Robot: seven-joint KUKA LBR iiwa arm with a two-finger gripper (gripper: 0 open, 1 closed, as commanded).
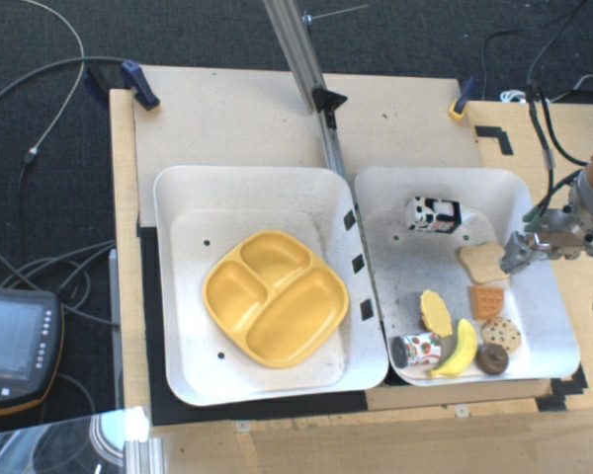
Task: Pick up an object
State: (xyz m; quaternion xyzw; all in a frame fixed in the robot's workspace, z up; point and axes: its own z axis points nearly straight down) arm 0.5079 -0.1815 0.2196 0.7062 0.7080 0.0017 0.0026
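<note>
Gripper (514,255) at right bin (376,265) edge, can't tell how wide open or if holding anything; toast slice (481,261) touching/just left of it — prob light, stiff, flat, so pinch across thin edges, else it'll slide.

camera: fixed overhead | slanted down | covers bench (277,117), both bins | arm enters right
</note>
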